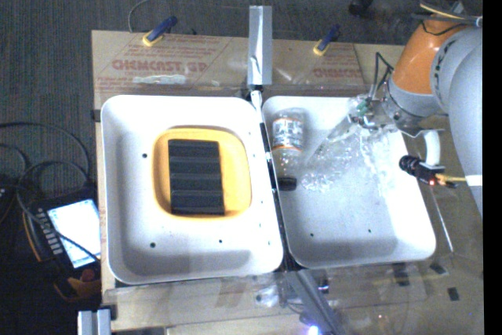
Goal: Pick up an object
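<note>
Dark grey carpet floor surrounds a bench topped with a brown board (196,67) carrying red lettering. Left white bin (125,239) and right white bin (376,235) sit side by side on it, touching along the middle. Grey arm (463,114) with orange band (420,63) comes in from the right edge, wrist over the right bin's upper right corner. Yellow tray with black ribbed insert (200,172) lies flat in the middle of the left bin. Crumpled clear plastic bag (341,157) spreads across the right bin's centre, reaching up to the gripper (365,114); gripper state cannot tell, glare and plastic hide it. Clear bottle with orange label (287,136) lies in the right bin against its left wall, black cap toward the bin's middle. Two blue-yellow clamps (159,30) sit on the board's far edge.
</note>
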Tool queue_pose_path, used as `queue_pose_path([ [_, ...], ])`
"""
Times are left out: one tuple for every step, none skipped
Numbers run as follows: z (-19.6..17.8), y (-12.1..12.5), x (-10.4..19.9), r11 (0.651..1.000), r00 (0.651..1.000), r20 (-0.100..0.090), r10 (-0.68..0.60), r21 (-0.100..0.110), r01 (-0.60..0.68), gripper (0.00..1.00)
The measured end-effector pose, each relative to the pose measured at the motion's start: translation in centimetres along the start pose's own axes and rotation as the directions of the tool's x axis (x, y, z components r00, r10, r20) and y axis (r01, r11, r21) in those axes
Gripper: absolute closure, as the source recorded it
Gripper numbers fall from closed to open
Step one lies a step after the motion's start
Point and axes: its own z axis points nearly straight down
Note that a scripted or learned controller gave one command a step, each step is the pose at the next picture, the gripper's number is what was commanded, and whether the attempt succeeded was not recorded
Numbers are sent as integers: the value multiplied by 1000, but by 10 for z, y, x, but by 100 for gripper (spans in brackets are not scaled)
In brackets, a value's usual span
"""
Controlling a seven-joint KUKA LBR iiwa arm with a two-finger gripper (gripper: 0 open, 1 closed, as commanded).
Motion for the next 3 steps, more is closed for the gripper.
queue_pose_path([
  [-1, 24, 33, 958, 959, 2, -284, 26, 284, 0],
  [-13, -27, -14, 954, 954, -9, -298, 17, 298, 0],
  [2, 14, -14, 906, 906, -19, -423, 17, 424, 0],
])
